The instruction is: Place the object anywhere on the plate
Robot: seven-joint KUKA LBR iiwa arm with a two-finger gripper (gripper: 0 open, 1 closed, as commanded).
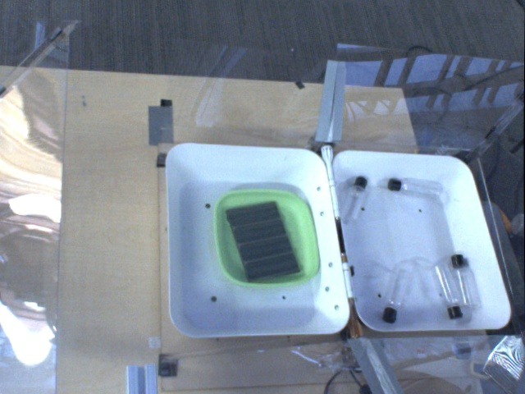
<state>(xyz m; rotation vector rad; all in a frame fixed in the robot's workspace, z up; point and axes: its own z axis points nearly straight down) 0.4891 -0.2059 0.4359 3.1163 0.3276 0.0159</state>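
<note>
Closest to the front edge, in the right bin (486,220), lie clear little tubes with black caps: one tube (394,298) near the front left corner and a pair (454,287) side by side towards the front right, with two more (358,197) up near the back wall, which makes five black caps in all. Their glassy bodies are faint against the white floor, so the outlines are hard to follow. Two white bins sit side by side on the pale wooden table (98,220), touching along their inner edges. The left bin (177,302) holds a single green plate (224,220), squarish with rounded corners, lying roughly in the middle of the bin floor. One dark grey block (262,240) rests flat on the plate, well inside its rim. It is a rectangular slab, crossed by several ridges or bands, and turned slightly askew to the plate's sides.
</note>
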